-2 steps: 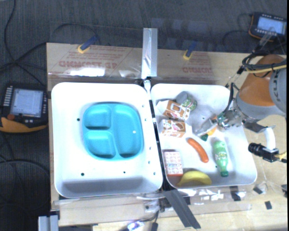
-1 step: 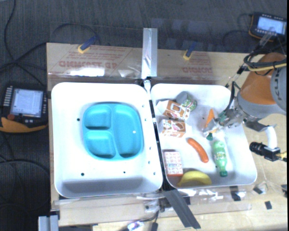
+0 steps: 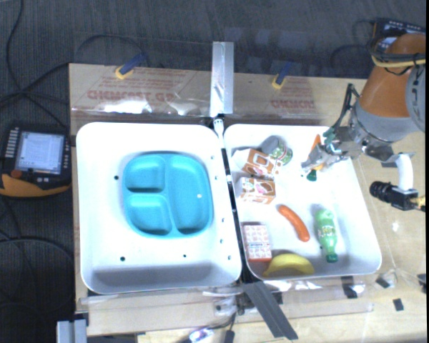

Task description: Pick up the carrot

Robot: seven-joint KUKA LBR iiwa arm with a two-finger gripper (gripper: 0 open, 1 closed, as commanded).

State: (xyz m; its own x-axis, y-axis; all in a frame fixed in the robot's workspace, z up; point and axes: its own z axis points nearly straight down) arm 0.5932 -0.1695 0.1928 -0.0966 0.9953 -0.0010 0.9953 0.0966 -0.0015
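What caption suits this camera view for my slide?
Gripper hovers over the right bin, up and right of the carrot.

No legible text or labels

I see a blue divided tray [image 3: 164,194] in the left bin [image 3: 93,263]. In the right bin [image 3: 368,241]: green bottle [image 3: 327,231], banana [image 3: 289,265], red sausage [image 3: 294,222], three small printed cartons [image 3: 258,188], a grey can [image 3: 277,148]. Handheld pendant [image 3: 32,159] lies on the floor, left.

Even, bright overhead light; glare on the plastic sheet [image 3: 150,98]; slightly soft focus.
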